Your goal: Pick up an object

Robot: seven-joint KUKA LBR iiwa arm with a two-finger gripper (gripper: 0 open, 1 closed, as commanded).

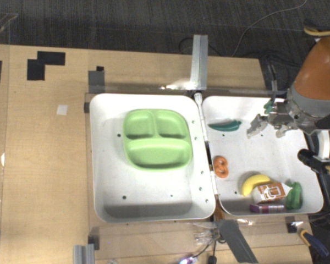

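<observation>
Several small things lie loose in the right bin (231, 111), so any could be taken: a banana (253, 182) near its front wall, a dark green pod (224, 125) behind. Above them hovers the tool (269, 122), spread wide, carrying nothing.

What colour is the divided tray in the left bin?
Light green; the divided tray shows clearly in the camera view.

In the right bin (297, 164), a dark green pod (224, 126) lies flat near the divider, an orange pretzel (220, 167) below it, and banana (254, 183), brown packet (270, 192), purple marker (267, 207) and green pepper (295, 196) cluster along its near wall.
</observation>
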